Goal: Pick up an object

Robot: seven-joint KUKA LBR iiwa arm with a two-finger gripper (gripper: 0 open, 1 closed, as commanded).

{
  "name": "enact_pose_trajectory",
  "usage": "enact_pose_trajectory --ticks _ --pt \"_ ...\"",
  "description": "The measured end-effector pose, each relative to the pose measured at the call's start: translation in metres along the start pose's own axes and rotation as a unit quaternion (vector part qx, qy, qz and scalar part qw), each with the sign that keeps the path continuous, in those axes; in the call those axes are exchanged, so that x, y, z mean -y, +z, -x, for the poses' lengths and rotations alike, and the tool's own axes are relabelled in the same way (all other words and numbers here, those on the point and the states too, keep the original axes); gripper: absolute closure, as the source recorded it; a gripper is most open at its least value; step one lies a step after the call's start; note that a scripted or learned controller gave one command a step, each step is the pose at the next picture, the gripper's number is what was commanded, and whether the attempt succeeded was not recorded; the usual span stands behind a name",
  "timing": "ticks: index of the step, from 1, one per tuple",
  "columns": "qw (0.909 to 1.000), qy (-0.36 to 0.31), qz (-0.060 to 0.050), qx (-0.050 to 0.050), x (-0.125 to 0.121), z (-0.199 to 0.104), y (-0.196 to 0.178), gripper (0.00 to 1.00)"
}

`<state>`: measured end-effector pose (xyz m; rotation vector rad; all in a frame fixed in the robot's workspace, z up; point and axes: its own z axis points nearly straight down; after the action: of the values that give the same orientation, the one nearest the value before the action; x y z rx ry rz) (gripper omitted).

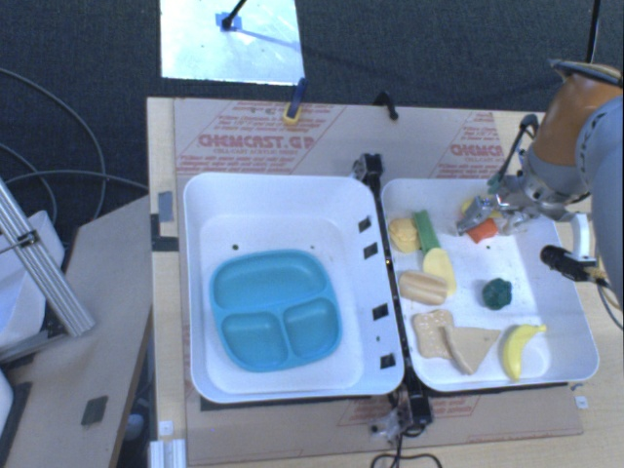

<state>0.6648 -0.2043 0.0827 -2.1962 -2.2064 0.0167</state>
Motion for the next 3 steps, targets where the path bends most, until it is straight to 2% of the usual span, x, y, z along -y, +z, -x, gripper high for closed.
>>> enact_pose_trajectory --ticks 1,2,3 --pt "0.9999 0.002 0.010 0.005 0.010 0.001 0.000 0.00" --pt "1.0000 0.001 0.003 0.004 0.001 0.002 -0.006 0.00" --pt "0.9999 0.002 0.014 0.007 0.023 0.002 -0.001 0.00"
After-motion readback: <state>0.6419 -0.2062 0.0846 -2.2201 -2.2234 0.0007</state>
